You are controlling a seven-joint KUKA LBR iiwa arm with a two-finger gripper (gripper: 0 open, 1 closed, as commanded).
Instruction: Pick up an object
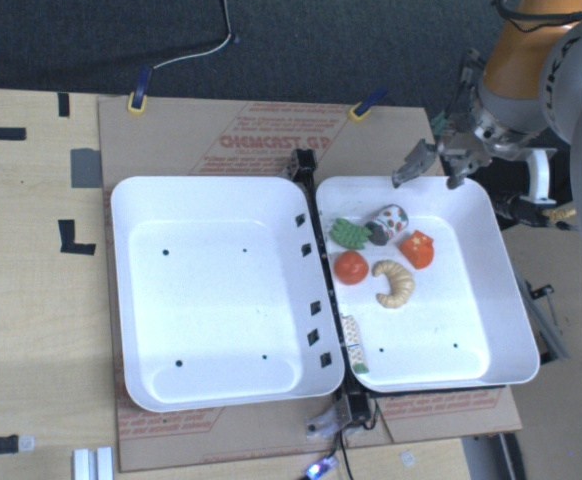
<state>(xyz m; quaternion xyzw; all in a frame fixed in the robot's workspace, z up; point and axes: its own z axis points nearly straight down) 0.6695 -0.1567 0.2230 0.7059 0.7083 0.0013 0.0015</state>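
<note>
The right bin [491, 298] holds a cluster of small items near its upper left. There is a green leafy piece [348, 233], a red tomato [350, 266], a tan croissant [395, 283], a red-orange chunk [417, 249] and a round white and dark object [388, 220]. A slim patterned packet [352, 341] lies along the bin's left wall. My gripper [432, 170] hovers over the bin's far rim, above and to the right of the cluster. Its two fingers are spread apart with nothing between them.
The left bin [141, 268] sits beside the right one, joined by a black divider [316, 268]. Both rest on a cardboard sheet [261, 138] held by blue and yellow clamps. A white cable [206, 48] trails over the dark floor behind.
</note>
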